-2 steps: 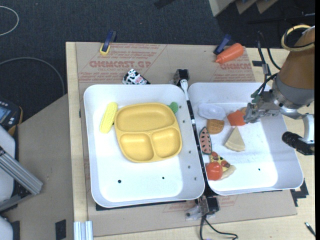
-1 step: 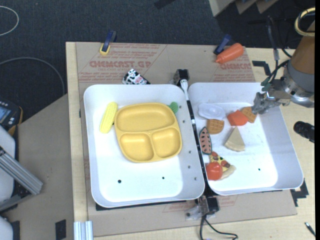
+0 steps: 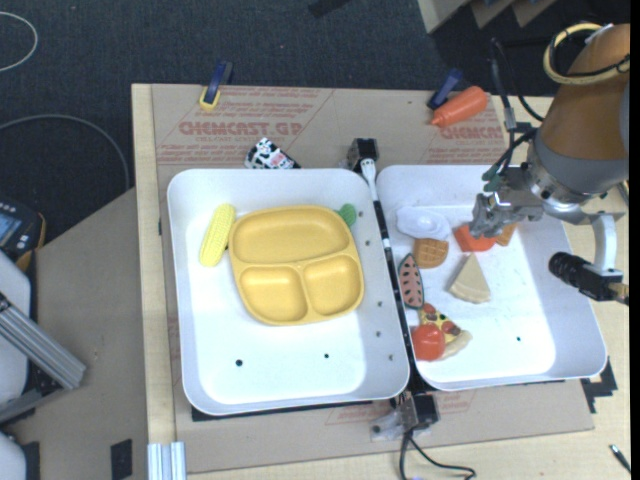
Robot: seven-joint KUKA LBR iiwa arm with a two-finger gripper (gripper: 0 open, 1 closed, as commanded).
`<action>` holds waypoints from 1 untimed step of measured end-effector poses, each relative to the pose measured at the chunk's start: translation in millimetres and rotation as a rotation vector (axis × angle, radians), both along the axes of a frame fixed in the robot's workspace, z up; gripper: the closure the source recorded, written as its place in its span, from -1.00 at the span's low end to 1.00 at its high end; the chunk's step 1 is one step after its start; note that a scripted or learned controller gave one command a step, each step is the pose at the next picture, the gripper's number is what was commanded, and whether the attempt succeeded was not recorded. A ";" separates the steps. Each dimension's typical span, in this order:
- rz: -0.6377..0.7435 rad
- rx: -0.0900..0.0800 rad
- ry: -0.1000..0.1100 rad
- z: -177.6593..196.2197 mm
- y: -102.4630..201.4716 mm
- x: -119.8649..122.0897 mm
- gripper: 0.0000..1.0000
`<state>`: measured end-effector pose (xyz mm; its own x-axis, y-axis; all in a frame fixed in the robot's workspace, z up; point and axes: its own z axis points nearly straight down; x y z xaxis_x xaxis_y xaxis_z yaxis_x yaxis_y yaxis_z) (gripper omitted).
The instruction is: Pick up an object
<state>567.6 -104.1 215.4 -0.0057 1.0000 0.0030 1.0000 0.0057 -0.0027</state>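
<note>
A grey arm [image 3: 585,118] with an orange band reached in from the right over a surface [image 3: 300,118] carrying two white bins, its tool [image 3: 487,218] lowered into the right bin [image 3: 560,353] directly over an orange piece [image 3: 474,238]. Whether the tool was spread or pressed together could not be told from above, since its body hid the tips, and nothing showed the piece held between them. The likeliest failure, judged from this pose, was a closing tool nudging the small piece aside or pinching only its edge, so it would slip free on the lift; a crowded neighbourhood added to the risk, with a brown cookie-like item [image 3: 432,253] just beside the piece on the left and a pale wedge [image 3: 470,282] near below, either of which could be bumped or dragged along. The left bin [image 3: 200,358] held a yellow divided tray [image 3: 296,263], a corn cob [image 3: 216,234] touching its left side and a green bit [image 3: 347,212] at its upper right corner, all well apart from the action. Lower in the right bin lay a watermelon slice [image 3: 411,282] and a red tomato [image 3: 428,340] resting against a pizza slice [image 3: 452,338]. The orange piece looked small, low and smooth, red-orange, partly hidden under the tool, its exact shape unclear.
</note>
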 end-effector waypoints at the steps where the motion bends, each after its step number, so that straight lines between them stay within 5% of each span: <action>1: 0.000 0.000 -0.001 -0.8 46.2 6.4 1.00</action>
<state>574.0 -57.9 214.6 -0.0059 1.0000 0.0031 1.0000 0.0059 -0.0020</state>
